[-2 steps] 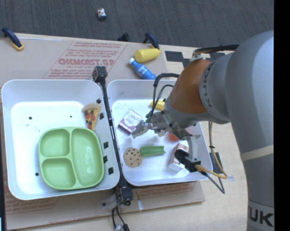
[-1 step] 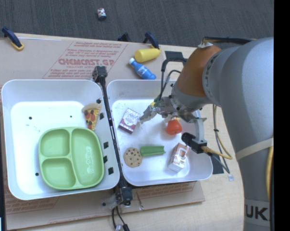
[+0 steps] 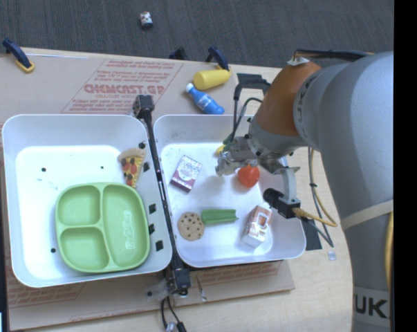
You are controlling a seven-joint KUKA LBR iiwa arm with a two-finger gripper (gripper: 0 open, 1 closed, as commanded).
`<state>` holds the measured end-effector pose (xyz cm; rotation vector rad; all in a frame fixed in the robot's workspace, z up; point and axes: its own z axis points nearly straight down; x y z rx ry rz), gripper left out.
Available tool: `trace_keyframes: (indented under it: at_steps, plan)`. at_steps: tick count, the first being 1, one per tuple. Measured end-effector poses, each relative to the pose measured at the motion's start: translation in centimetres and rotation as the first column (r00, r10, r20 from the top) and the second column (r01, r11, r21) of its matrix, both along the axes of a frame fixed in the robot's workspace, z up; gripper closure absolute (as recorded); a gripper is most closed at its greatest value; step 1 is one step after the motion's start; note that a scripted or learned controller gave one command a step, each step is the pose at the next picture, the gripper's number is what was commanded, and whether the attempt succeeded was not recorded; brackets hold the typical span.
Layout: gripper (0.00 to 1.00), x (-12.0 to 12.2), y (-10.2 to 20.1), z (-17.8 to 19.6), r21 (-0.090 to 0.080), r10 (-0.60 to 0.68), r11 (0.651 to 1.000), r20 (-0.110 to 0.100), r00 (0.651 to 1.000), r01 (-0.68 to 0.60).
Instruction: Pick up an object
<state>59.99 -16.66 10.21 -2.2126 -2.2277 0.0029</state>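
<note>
Over the right bin (image 3: pixel 194 126), gripper (image 3: pixel 230 163) just beside a red tomato (image 3: pixel 248 177), jaw opening impossible to tell.

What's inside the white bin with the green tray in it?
Inside the left bin lies the green tray with three compartments, and a toy pizza slice near the divider. Whatever sits under the tray is covered.

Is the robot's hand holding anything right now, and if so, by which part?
Cannot be told. The hand sits low in the right bin, right beside the red ball, with nothing visibly held.
</note>
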Motion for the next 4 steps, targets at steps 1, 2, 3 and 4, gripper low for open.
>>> trace_keyframes:
  at_steps: [1,2,3,4]
  plan:
    - [0.00,0.1,0.2,0.0,0.003,0.002,1.000,0.000,1.000,-0.002]
    - [0.00,-5.2,-1.9,-1.1,0.001,0.001,1.000,-0.003,1.000,-0.001]
    - [1.00,-5.1,-1.9,0.0,0.000,0.006,1.000,-0.004,1.000,-0.006]
    - [1.00,-5.0,-4.2,6.1,0.000,-0.003,1.000,0.002,1.000,0.003]
